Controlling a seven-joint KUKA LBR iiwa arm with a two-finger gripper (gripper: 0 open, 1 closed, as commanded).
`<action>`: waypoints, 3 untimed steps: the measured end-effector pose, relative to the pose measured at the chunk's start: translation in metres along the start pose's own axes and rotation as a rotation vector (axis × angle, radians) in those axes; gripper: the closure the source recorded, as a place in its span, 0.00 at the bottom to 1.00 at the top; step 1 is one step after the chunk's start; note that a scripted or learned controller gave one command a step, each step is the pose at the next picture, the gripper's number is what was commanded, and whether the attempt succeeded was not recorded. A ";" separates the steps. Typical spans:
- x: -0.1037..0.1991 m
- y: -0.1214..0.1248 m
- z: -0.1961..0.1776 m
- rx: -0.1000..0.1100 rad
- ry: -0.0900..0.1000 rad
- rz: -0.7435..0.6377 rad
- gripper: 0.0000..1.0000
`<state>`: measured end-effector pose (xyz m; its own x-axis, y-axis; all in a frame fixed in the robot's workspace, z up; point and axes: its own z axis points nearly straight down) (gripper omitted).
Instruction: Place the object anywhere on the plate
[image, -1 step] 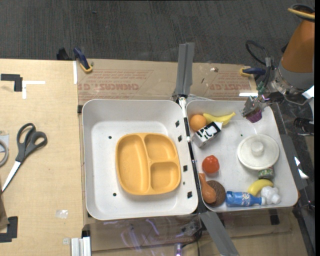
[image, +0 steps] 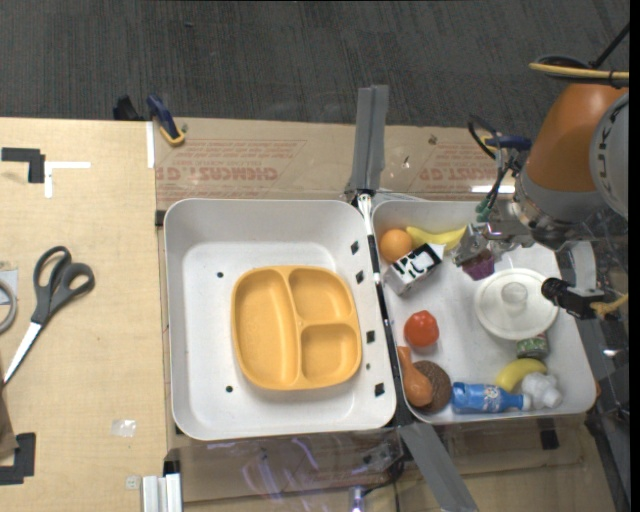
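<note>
The orange-yellow divided plate (image: 296, 326) lies in the middle of the left white bin (image: 190, 300), with nothing on it. My gripper (image: 474, 245) hangs over the upper middle of the right bin (image: 575, 350), reaching in from the right. A small purple object (image: 481, 266) sits right under the gripper's tip, touching or nearly touching it; whether it is gripped I cannot tell. A banana (image: 440, 236) and a black-and-white box (image: 412, 267) lie just to the gripper's left.
The right bin also holds an orange (image: 396, 244), a red tomato (image: 422, 329), a white round lid (image: 514, 303), a brown fruit (image: 428, 385), a blue bottle (image: 488, 398) and a yellow piece (image: 520, 373). Scissors (image: 48, 290) lie on the bench at far left.
</note>
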<state>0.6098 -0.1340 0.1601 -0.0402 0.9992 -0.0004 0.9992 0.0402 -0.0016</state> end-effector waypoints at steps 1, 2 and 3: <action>0.040 -0.035 0.027 0.001 0.001 -0.067 1.00; 0.157 -0.047 -0.031 0.000 0.000 -0.116 1.00; 0.231 -0.068 -0.031 0.001 0.000 -0.310 1.00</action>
<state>0.5327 0.0938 0.1909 -0.3434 0.9392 -0.0001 0.9392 0.3434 -0.0032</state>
